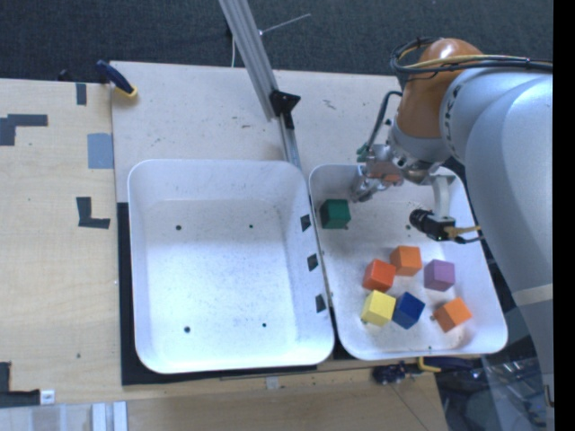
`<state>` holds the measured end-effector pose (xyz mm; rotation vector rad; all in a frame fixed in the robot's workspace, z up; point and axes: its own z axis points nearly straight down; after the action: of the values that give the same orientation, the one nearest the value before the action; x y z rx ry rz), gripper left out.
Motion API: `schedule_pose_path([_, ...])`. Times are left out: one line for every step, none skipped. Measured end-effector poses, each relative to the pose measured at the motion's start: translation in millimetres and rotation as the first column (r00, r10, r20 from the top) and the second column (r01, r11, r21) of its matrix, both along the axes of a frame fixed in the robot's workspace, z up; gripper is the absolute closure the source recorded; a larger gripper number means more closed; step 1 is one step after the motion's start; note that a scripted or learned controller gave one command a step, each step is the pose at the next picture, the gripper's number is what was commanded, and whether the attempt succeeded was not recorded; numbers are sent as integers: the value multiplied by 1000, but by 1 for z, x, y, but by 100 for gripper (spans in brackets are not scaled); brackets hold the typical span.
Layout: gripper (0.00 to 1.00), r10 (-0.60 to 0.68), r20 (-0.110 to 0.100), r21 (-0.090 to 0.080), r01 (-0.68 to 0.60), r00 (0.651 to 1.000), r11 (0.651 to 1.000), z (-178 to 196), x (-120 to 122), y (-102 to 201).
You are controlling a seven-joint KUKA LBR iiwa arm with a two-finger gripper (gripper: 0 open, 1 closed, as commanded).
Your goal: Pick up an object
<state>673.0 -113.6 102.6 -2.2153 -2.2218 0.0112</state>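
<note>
The right bin (481, 317) holds several small cubes. A green cube (335, 214) lies alone near its far left corner. Nearer the front sit a red-orange cube (378, 275), an orange cube (407, 259), a purple cube (438, 275), a yellow cube (378, 308), a blue cube (408, 310) and another orange cube (453, 313). My gripper (367, 187) hangs over the far end of this bin, just right of and above the green cube, with nothing seen between its fingers.
The left bin (144, 241) stands beside the right one, sharing a raised rim (310, 241) with black marks. A slanted metal rail (256, 52) runs from the top toward the bins. The grey arm (503, 133) covers the right side.
</note>
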Motion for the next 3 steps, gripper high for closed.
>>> schedule_pose_path([100, -1, 11, 2, 1, 1000, 1000, 44, 4, 4])
schedule_pose_path([100, -1, 7, 2, 1, 1000, 1000, 102, 1, 4])
schedule_pose_path([100, -1, 8, 2, 1, 1000, 1000, 118, 1, 5])
